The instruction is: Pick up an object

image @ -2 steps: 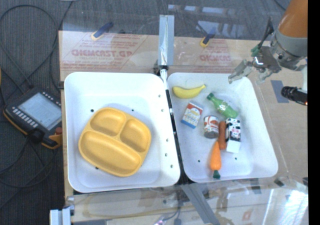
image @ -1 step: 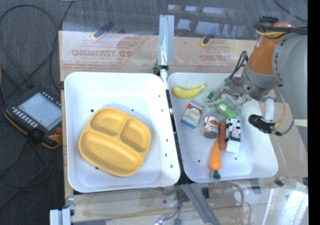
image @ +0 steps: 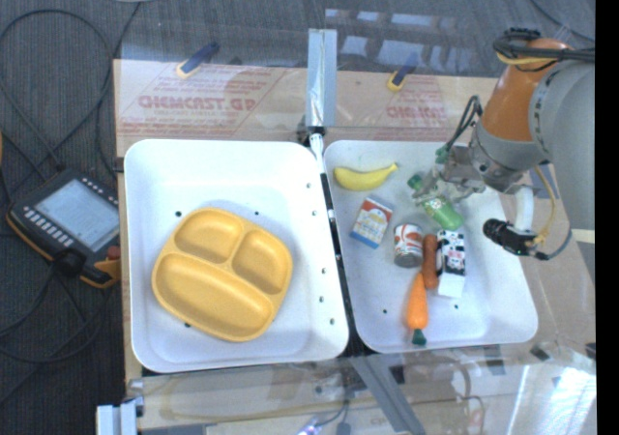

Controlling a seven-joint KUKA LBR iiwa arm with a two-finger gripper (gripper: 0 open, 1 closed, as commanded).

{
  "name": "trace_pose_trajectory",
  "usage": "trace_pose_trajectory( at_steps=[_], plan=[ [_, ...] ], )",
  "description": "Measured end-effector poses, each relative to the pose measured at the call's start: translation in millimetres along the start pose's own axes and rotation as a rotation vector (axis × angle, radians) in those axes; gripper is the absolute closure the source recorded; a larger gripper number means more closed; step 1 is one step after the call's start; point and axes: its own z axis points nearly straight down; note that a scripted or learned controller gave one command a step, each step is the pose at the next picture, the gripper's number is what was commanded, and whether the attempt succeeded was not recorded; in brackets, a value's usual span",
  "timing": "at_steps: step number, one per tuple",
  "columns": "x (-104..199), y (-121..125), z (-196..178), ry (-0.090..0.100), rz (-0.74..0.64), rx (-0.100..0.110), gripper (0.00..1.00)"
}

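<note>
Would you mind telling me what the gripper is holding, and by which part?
It cannot be told: the gripper sits low over a small green object in the right white bin.

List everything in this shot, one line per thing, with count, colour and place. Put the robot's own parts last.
Bins: 2, white, side by side on the bench.
Divided tray: 1, yellow, in the left bin.
Banana: 1, yellow, top of the right bin.
Small carton: 1, orange, white and blue, below the banana.
Can: 1, red and silver, right of the small carton.
Carrot: 1, orange, lower part of the right bin.
Black and white carton: 1, right of the can.
Green item: 1, under the gripper; kind unclear.
Handheld controller: 1, black and orange, left of the bins.
Clips: 2, yellow and blue, on the board behind the bins.
Arm: 1, grey with orange band, from the right.
Gripper: 1, dark, over the right bin's upper right.
</note>
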Motion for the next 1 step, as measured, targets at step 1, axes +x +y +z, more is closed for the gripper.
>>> trace_pose_trajectory(
  at_steps=[1],
  plan=[
    [73.6,29.0,-105.6,0.000,-0.039,-0.002,1.00]
  ],
)
